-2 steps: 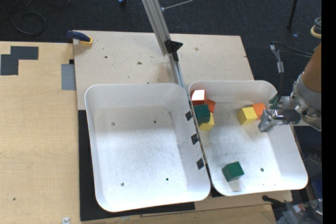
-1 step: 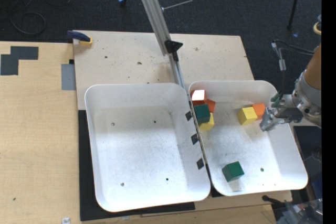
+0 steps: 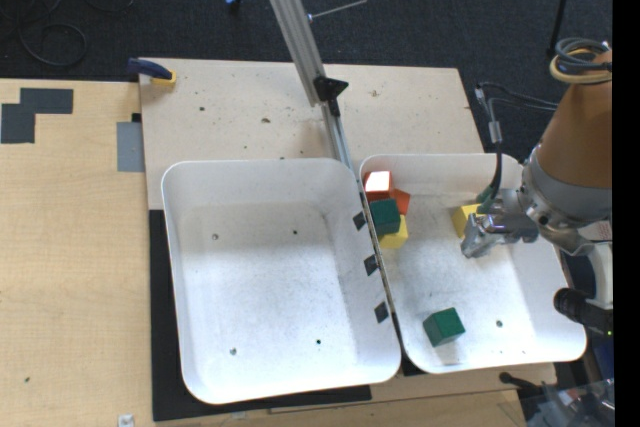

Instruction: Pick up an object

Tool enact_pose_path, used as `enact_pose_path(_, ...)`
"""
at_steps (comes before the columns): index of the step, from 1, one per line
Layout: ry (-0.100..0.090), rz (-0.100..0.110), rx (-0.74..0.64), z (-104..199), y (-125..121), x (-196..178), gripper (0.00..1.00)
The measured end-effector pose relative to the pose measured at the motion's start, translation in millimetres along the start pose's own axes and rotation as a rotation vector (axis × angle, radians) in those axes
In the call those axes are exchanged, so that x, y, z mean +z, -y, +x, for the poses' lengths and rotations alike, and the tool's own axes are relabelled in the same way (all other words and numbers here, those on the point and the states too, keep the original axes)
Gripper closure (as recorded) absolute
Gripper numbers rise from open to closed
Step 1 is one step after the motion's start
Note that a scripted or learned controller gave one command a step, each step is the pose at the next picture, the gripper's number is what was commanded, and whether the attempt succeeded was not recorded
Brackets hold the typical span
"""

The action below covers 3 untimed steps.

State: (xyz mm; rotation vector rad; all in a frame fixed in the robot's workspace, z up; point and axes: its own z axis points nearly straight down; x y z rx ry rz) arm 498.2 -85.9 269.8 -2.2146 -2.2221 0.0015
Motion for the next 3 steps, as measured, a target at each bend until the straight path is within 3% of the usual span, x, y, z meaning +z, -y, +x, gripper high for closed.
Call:
enact_pose_path(2,0.001,0.0,-0.002,109,-13,4,1.0)
enact_pose_path(3,0.001,0.003,0.001,149,-15,18,1.0)
